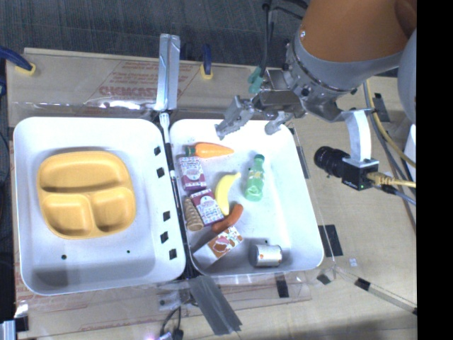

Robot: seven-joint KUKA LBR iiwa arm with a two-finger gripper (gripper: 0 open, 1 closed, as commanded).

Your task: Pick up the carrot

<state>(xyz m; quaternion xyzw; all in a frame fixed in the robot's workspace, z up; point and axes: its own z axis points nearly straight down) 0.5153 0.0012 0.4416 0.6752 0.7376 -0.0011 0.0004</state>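
In the camera view the gripper [253, 121] hovers with fingers spread, empty, just above and right of the carrot [212, 149], which lies at the right bin's [301, 190] far left corner. Best to centre over the carrot's thick middle, straddling its width, then descend.

carrot [213, 149] orange | banana [225, 192] yellow | bottle [255, 178] green | tray [86, 193] yellow | bins [42, 264] white

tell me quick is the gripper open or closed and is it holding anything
gripper: open, fingers spread, holding nothing, above the right bin's far edge, near the carrot.
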